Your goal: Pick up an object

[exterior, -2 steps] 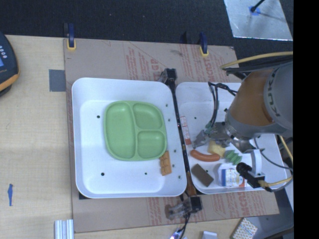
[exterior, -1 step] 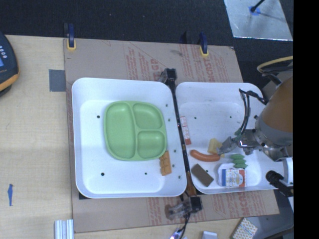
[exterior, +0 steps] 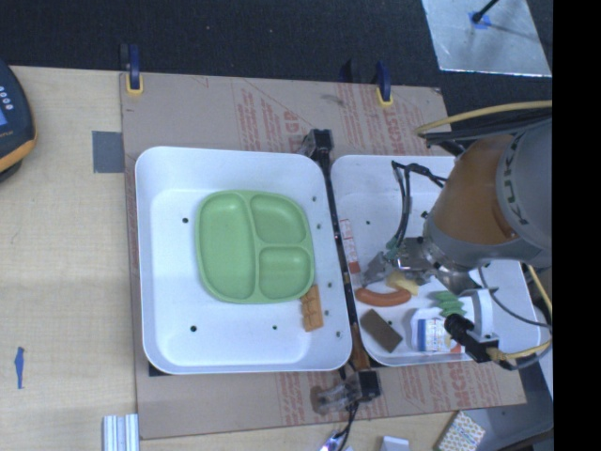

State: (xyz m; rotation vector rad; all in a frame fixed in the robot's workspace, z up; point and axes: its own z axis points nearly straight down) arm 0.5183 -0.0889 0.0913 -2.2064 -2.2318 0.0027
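My gripper (exterior: 394,269) hangs low in the right bin (exterior: 371,181), just above a red sausage-shaped toy (exterior: 384,296) and a pale yellow piece (exterior: 405,284). Nearby in that bin lie a brown block (exterior: 380,330), a small white bottle with a blue label (exterior: 431,333) and a green piece (exterior: 449,301). The left bin (exterior: 169,336) holds a green divided plate (exterior: 254,245) and a small orange waffle-like piece (exterior: 311,309) near its right wall. The arm's grey and orange wrist (exterior: 484,205) covers much of the right bin.
Both bins sit on a cardboard sheet (exterior: 225,97) clamped at the back edge. A black divider rail (exterior: 335,242) runs between the bins. Cables (exterior: 408,191) loop from the wrist over the right bin. A yellow-edged device (exterior: 14,120) lies at the far left.
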